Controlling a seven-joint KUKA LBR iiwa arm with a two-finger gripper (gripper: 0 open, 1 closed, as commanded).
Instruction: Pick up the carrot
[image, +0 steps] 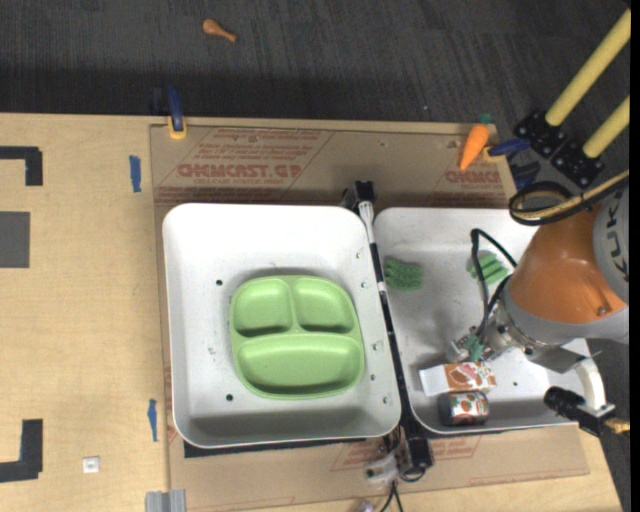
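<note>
Two white bins sit side by side on the counter. We see the left bin holding a green tray with three compartments, lying flat near its middle. The right bin holds two small green pieces, one near its left wall and another partly behind a black cable. Near its front edge lie a white packet with red print and, touching it on the front side, a small dark can.

The arm reaches in from the right, its orange band over the right bin's right half. The jaws hang low above the bin floor, just beside the packet's upper edge. We cannot tell whether they are spread or pressed together, since the wrist and cables hide them; nothing shows between them.

The carrot lies outside both bins, on the cardboard sheet behind the right bin's back edge, tilted with its green top pointing away from us. It is well apart from the jaws. Another small orange item lies on the dark floor beyond the counter, too small to identify.
</note>
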